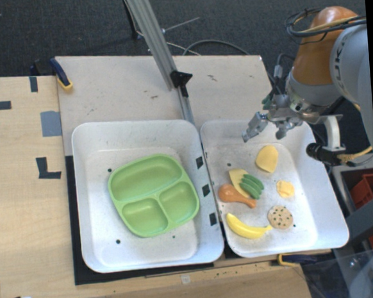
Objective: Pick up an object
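Observation:
My gripper [266, 129] hangs open over the far part of the right bin [327, 217], with nothing between its fingers. Just below it lies a yellow chip-shaped piece [267, 158]. Further toward the front sit a small yellow chunk [285, 189], a green-and-yellow corn piece [248, 184], an orange drumstick [234, 195], a banana [246, 227] and a chocolate-chip cookie [280, 217].
The left bin [86, 185] holds a green three-compartment plate [153, 194]. A slanted metal pole [159, 44] runs from the top down to the gap between the bins. The arm's grey body and orange band [323, 44] fill the upper right.

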Robot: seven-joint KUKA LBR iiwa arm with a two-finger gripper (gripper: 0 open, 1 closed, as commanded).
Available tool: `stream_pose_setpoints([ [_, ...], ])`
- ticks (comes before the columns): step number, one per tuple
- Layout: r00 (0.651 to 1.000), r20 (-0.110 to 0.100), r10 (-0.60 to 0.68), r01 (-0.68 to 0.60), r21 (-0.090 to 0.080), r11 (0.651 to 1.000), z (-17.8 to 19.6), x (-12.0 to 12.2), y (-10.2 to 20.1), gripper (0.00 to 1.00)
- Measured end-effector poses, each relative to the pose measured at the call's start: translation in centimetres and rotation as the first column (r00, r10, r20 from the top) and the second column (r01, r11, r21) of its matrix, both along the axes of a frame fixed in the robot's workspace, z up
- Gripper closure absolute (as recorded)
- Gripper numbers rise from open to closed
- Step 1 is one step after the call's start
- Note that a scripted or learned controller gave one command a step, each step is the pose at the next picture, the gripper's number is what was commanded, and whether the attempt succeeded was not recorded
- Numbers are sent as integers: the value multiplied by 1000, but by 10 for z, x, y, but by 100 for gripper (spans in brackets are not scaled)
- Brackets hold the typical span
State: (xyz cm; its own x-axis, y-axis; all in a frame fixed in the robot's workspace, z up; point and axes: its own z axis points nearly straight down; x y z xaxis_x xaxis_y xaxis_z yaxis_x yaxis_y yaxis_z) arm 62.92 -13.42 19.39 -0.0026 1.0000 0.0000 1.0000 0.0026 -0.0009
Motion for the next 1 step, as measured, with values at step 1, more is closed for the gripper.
stream_pose_setpoints([
  [1, 1000, 0, 0, 0, 0, 1000, 0, 0, 0, 0],
])
